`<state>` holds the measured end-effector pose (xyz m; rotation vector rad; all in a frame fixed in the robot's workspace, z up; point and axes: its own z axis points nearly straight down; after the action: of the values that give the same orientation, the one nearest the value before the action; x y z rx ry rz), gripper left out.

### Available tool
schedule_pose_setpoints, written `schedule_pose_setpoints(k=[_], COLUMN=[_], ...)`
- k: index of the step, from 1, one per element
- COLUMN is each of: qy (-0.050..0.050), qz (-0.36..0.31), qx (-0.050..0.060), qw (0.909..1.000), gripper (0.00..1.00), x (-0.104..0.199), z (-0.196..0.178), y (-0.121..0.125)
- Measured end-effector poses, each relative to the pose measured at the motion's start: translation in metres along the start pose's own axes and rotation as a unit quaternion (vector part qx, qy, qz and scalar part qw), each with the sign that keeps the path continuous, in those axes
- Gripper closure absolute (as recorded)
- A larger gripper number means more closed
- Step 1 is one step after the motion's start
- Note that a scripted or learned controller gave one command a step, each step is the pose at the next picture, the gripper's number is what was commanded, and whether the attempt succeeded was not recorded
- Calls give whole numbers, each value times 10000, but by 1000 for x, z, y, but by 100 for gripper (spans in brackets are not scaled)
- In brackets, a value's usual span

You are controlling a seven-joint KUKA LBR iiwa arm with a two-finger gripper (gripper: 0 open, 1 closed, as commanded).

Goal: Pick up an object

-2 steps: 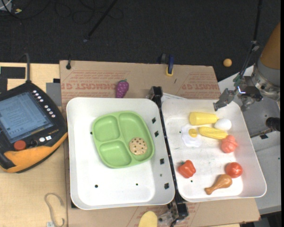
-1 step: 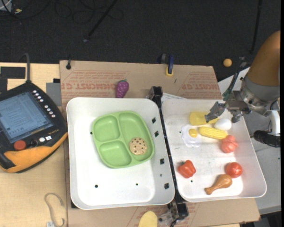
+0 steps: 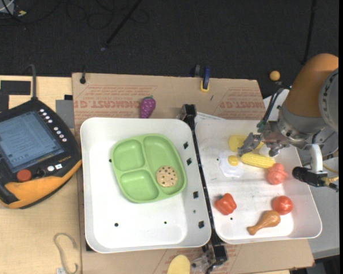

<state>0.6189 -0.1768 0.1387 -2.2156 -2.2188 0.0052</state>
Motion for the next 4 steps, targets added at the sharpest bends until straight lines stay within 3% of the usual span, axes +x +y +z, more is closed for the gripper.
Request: schedule_pose_setpoints(k=[1,2,4], qy=[-4,8,-11], qz=[2,7,14], qx=[-58,-86,-45], qw=[10000,10000,10000], gripper=[0,100,100], x=[3,3,-6], z=[49,33,-61], y=[3,5,2])
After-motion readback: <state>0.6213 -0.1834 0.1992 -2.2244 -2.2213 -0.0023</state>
